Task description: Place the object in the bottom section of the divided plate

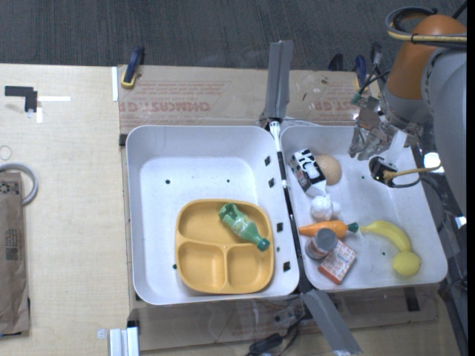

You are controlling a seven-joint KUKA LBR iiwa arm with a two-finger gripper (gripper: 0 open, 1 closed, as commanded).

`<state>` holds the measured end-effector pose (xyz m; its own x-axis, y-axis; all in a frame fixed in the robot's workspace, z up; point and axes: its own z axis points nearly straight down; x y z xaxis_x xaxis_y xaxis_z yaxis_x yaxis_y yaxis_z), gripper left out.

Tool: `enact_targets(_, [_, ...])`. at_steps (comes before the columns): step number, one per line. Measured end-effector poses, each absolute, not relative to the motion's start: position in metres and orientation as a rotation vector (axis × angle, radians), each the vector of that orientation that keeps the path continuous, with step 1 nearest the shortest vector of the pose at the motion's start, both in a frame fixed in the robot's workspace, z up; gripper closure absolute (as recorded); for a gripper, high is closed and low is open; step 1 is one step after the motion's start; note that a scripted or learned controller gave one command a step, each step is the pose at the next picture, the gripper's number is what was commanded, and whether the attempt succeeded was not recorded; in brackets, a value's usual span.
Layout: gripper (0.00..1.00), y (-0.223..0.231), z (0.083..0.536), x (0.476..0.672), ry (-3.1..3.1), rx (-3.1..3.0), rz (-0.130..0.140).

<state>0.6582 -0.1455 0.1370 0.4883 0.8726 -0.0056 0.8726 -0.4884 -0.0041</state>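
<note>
A yellow divided plate point(194, 262) lies in the left bin, toward its front. It has one wide section at the back and two smaller ones at the front. A green bottle point(243, 225) lies on its side in the back section, its cap end over the plate's right rim. My gripper point(366, 147) hangs over the back right part of the right bin, well away from the plate and the bottle. I see nothing held in it.
The right bin point(423, 206) holds a black-and-white carton point(306, 168), a tan egg-shaped thing point(329, 169), a white lump point(320, 208), a carrot point(326, 229), a can point(320, 245), a red packet point(338, 262), a banana point(387, 233) and a lemon point(407, 263). A divider wall point(280, 176) separates the bins.
</note>
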Motion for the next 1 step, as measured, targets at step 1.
enact_targets(1, [0.00, -0.1453, 0.1368, 0.6582, -1.588, -2.709, 0.011])
